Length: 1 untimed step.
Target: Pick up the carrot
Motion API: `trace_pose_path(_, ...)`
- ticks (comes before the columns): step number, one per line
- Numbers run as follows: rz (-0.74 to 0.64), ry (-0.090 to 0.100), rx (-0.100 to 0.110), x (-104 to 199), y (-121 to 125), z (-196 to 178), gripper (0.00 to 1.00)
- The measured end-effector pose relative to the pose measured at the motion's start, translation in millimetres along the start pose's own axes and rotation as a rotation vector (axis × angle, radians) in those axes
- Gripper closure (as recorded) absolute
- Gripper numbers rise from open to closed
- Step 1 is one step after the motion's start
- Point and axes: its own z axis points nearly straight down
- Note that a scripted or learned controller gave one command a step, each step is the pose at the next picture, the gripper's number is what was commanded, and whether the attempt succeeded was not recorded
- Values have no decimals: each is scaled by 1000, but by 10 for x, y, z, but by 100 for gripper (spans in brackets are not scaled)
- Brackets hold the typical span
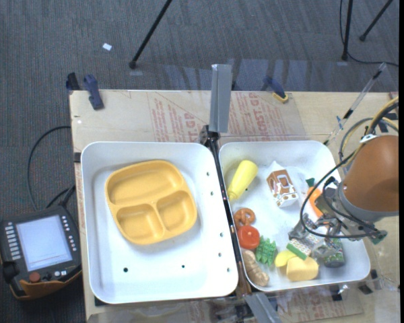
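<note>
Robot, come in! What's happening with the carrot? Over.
Gripper low in right bin, fingers hidden. Carrot beside wrist, partly hidden, not seen held. Toy food crowds around it.

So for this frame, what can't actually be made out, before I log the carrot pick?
- Carrot: an orange sliver beside the arm in the right bin; the wrist covers the rest.
- Gripper: buried under cables and the arm, so its finger state and any grasp cannot be read in the camera view.
- Items under the gripper, near the yellow piece: partly covered, too small to identify.
- Arm: cut off at the right edge.
</note>
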Motion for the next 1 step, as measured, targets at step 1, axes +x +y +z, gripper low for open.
trace_pose_path(1,-112,0,1,-54,-313,-1105,100)
